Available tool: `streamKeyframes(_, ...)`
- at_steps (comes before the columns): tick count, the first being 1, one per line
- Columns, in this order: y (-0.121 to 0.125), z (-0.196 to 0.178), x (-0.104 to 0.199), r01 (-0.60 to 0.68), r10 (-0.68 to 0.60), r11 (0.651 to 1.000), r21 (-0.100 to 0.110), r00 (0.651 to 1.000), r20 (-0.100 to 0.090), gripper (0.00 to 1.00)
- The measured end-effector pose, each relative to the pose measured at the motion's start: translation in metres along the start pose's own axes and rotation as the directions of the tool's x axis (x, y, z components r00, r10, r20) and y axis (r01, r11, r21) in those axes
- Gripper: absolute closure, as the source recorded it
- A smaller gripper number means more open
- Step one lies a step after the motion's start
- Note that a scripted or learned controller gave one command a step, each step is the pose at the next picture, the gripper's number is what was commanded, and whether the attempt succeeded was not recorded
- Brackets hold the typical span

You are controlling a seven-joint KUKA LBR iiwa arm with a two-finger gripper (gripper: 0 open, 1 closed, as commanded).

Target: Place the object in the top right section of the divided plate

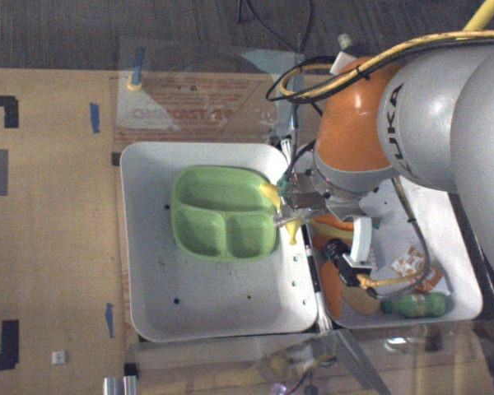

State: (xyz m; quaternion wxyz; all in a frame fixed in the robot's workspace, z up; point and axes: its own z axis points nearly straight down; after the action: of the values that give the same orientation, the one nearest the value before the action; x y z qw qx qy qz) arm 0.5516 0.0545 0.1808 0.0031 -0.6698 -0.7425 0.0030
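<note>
2 metal fingers of the gripper (285,211) pinch a small yellow object (271,192) at the right rim of the glossy green 3-section plate (223,212). Bare smooth floor surrounds the plate in the left white bin (214,303); the cluttered right bin (465,299) lies alongside.

Glossy green plastic plate (222,212), matt wooden bench (49,220)

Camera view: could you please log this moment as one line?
gripper: at plate's right edge | yellow object: beside gripper | green plate: left bin
</note>
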Motion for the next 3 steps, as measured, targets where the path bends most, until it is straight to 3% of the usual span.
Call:
streamKeyframes(1, -0.011, 0.000, -0.005, -0.106, 0.106, 0.994, 0.000, 0.994, 0.000, 1.00)
streamKeyframes(2, -0.002, -0.021, 0.014, -0.405, 0.405, 0.914, -0.002, 0.914, 0.001, 1.00)
streamKeyframes(3, 0.002, -0.060, -0.058, -0.327, 0.327, 0.945, -0.003, 0.945, 0.001, 1.00)
